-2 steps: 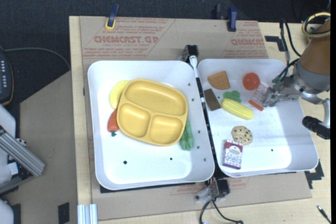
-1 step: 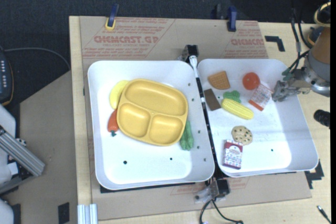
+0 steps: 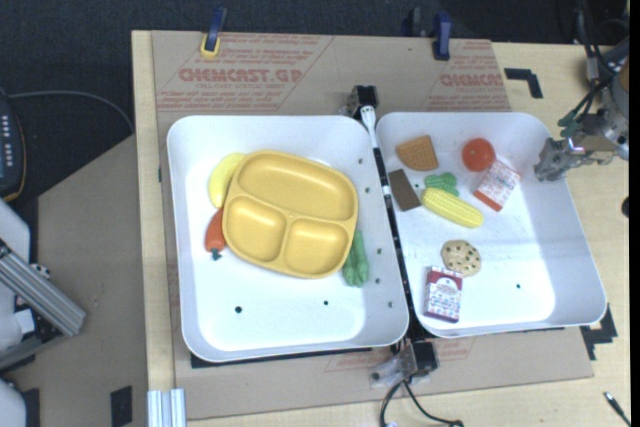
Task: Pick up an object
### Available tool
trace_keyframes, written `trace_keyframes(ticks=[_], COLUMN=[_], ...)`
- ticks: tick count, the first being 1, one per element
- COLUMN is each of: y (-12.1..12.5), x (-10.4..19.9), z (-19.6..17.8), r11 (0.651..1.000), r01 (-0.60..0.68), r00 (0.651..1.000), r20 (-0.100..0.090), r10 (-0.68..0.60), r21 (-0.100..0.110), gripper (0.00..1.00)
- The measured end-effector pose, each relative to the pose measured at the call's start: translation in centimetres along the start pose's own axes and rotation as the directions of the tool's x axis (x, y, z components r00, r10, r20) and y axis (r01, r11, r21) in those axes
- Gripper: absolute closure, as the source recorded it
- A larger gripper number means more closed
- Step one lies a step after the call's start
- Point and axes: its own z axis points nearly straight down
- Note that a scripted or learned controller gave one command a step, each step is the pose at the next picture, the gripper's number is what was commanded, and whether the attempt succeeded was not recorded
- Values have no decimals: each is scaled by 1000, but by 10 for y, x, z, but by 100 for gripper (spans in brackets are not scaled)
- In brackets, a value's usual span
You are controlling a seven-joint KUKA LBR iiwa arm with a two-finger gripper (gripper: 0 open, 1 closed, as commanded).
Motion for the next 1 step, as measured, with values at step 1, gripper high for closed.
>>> trace_keyframes(ticks=[1], y=[1], x=[0], z=[-23], r11=[1000], r01=[0], r00=[1000], r20=[-1], r10=[0], r21=[2], gripper=[100])
